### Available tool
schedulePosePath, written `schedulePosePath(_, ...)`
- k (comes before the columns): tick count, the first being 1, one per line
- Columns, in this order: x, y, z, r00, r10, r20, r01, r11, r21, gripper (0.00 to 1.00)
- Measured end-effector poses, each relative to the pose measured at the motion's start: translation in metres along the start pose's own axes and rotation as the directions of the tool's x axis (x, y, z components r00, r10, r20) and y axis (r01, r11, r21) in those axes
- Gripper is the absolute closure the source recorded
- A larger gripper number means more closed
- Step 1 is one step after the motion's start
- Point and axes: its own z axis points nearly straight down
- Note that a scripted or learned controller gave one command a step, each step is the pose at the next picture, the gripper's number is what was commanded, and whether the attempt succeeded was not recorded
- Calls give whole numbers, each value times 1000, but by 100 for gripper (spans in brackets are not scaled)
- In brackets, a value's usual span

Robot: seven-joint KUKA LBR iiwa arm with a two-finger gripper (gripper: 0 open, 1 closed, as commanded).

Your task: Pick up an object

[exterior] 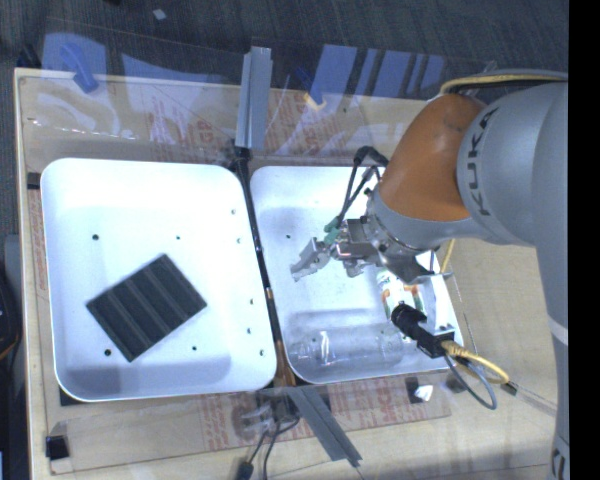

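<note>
Clear plastic bottle [352,349] lies low in the right bin [280,268] — my gripper [308,260] hovers above it, grip state unclear.

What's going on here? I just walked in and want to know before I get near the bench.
A grey robot arm reaches in from the right over the right bin, its hand low above the bin floor. A clear plastic bottle lies on its side near that bin's front edge, apart from the hand. I cannot see anything between the hand's fingers, so nothing looks picked up yet. The left bin holds a dark ridged flat panel, untouched.
</note>
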Motion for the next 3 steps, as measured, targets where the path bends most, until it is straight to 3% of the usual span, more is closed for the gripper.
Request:
schedulePosePath(1, 8, -27, 55, 1000, 18, 2, -18, 1000, -7, 0)
schedulePosePath(2, -24, 41, 32, 987, 163, 2, -163, 987, -3, 0)
schedulePosePath(3, -84, 16, 12, 964, 267, 2, -267, 964, -4, 0)
